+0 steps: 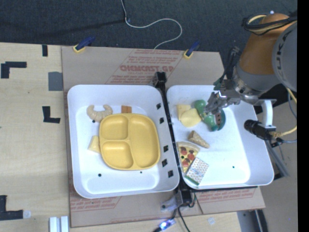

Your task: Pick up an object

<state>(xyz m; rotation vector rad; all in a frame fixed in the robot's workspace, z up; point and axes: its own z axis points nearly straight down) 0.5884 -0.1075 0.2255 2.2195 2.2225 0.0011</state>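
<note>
We see the gripper, grip state unclear, touching a green toy at its 5 o'clock.

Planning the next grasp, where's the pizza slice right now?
The pizza slice lies in the right bin, near its front-left corner beside the divider, just behind a small patterned packet and in front of a tan wedge.

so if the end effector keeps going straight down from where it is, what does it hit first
Most likely the green object in the right bin: the end effector sits right over it, beside the pale yellow piece. Height above it is unclear from this slanted view.
</note>
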